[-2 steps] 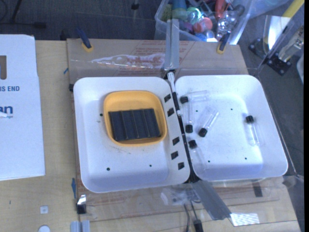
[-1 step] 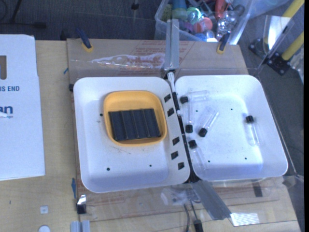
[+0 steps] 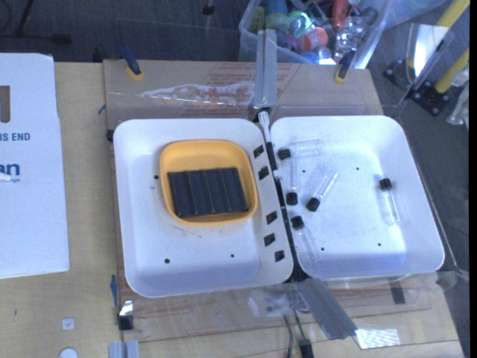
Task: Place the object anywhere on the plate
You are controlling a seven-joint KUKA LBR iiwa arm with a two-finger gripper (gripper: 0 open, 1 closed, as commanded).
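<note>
A yellow plate (image 3: 173,156) with rounded corners lies in the left white bin (image 3: 149,263). On the plate rests a dark grey, ridged rectangular object (image 3: 208,192) that covers most of the plate's floor. Several clear vials with black caps lie in the right white bin (image 3: 365,256): one near its upper left (image 3: 302,152), one tilted near the middle (image 3: 322,188), one towards the right (image 3: 388,202), and one low by the divider (image 3: 304,239).
A row of small black clips (image 3: 266,196) runs along the seam between the bins. A white box (image 3: 26,162) stands at the left of the bench. Behind the bins sits a clear tub of colourful items (image 3: 317,13).
</note>
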